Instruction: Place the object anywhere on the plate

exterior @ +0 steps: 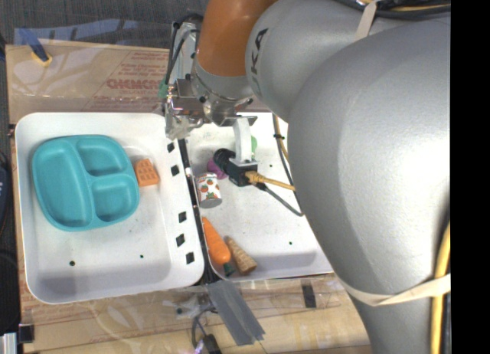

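Observation:
A teal divided plate (83, 180) lies in the left bin (92, 276). An orange waffle-like block (146, 173) rests on the bin floor, touching the plate's right rim. My gripper (178, 121) hangs over the divider between the bins, near their far edge, above and to the right of the orange block. In the right bin (268, 245) a small printed can (209, 191) stands close to the divider. A carrot (216, 244) and a brown cone (240, 257) lie near its front corner. The arm hides most of the right bin.
A purple item (215, 163) and a green item (253, 146) peek out beside the wrist in the right bin. Black clips (184, 218) line the divider. Cardboard (92, 73) lies behind the bins and grey tape (233, 310) in front.

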`<state>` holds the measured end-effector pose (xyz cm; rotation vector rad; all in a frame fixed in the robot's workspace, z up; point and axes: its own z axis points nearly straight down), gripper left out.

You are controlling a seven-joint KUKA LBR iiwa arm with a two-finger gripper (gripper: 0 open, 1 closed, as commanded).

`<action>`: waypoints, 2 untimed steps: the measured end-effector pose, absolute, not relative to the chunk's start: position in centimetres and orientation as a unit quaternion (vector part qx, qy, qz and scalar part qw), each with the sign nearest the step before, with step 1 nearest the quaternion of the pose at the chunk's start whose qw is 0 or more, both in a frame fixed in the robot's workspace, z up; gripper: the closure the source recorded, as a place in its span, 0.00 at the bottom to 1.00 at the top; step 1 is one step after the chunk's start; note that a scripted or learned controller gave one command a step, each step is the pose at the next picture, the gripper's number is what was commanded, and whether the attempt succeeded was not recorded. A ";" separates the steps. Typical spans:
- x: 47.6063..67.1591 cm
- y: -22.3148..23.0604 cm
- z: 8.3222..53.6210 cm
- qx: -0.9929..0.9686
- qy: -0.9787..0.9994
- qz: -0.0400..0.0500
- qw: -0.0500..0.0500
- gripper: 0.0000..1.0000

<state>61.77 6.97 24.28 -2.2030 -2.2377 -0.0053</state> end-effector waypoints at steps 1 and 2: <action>56.8 -3.9 28.5 -0.708 -0.706 0.000 -0.001 1.00; 64.7 5.9 20.4 -0.702 -0.712 0.004 0.004 1.00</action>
